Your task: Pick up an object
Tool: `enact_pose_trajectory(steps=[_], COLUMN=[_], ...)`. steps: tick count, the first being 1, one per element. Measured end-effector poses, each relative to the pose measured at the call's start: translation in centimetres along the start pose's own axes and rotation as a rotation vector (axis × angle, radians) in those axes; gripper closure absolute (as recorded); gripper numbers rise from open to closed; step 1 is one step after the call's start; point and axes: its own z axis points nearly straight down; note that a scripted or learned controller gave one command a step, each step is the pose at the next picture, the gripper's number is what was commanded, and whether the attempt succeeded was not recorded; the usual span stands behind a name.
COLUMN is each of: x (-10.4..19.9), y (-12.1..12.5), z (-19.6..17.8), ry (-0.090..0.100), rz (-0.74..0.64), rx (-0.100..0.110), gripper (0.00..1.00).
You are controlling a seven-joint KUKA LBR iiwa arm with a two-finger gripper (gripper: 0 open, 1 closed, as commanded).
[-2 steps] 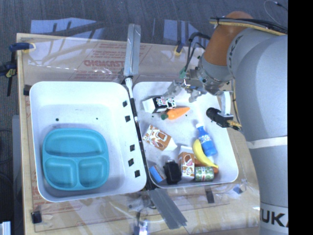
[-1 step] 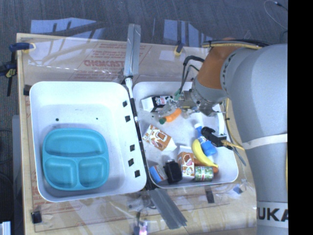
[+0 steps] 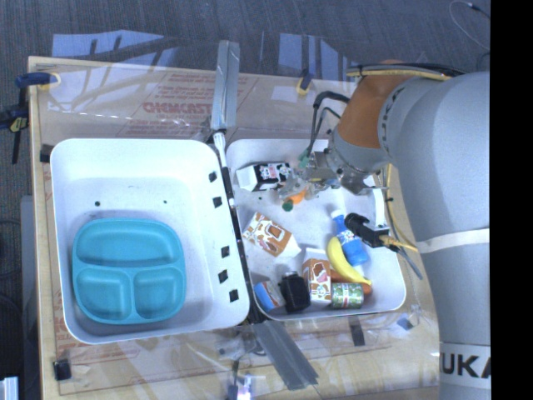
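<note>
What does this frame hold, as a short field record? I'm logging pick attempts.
left bin: white shallow bin holding a blue three-compartment plastic tray
right bin: white shallow bin with a yellow banana, blue bottle, brown patterned carton, black block
gripper: two-finger gripper low over the right bin's far end
grasp: nothing visibly held

White bins L [image 3: 62, 165] & R [image 3: 391, 294], turquoise 3-section tray [image 3: 127, 270], yellow banana [image 3: 341, 265], blue bottle w/ white cap [image 3: 350, 242], brown-white patterned carton [image 3: 269, 235], black block [image 3: 294, 292], red-green can [image 3: 348, 295], grey arm [image 3: 445, 165] w/ orange band [image 3: 366, 113], tan surface [image 3: 125, 98] w/ red print
</note>
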Motion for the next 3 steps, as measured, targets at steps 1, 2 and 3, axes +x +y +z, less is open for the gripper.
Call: enact_pose_trajectory(steps=[1, 2, 3], x=[6.8, 10.5, 13.4], y=[3.1, -0.2, 3.0], z=[-10.0, -2.8, -10.8], ry=[-0.001, -0.001, -0.001], rz=[0.030, -0.045, -0.021], rx=[-0.006, -0.001, -0.005], gripper=[1.00, 1.00, 1.00])
